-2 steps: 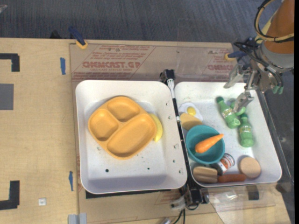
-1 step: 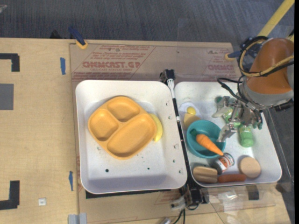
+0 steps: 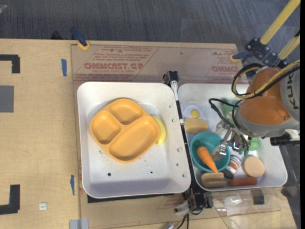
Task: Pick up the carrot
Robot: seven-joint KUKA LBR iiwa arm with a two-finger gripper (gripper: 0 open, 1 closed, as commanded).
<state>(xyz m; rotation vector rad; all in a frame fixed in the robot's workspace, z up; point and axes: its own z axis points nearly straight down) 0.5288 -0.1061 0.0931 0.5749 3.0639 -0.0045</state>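
Note:
The carrot (image 3: 207,158), orange with a green stub at its top, lies slanted inside a teal bowl (image 3: 199,144) in the right bin (image 3: 279,175). My gripper (image 3: 223,148) hangs over the bowl's right rim, just to the right of the carrot and very close to it. The metal parts of the gripper overlap the bowl's edge, and the carrot lies beside them rather than between them. The orange band of the arm (image 3: 262,101) looms above the right bin and hides part of it.
Around the bowl lie a fried-egg toy (image 3: 193,112), a tan block (image 3: 196,125), a round bun (image 3: 253,166), a sausage (image 3: 244,181), a brown bread piece (image 3: 213,179) and a small can (image 3: 234,164). The left bin (image 3: 95,175) holds an orange divided plate (image 3: 125,129) over a yellow piece (image 3: 161,131).

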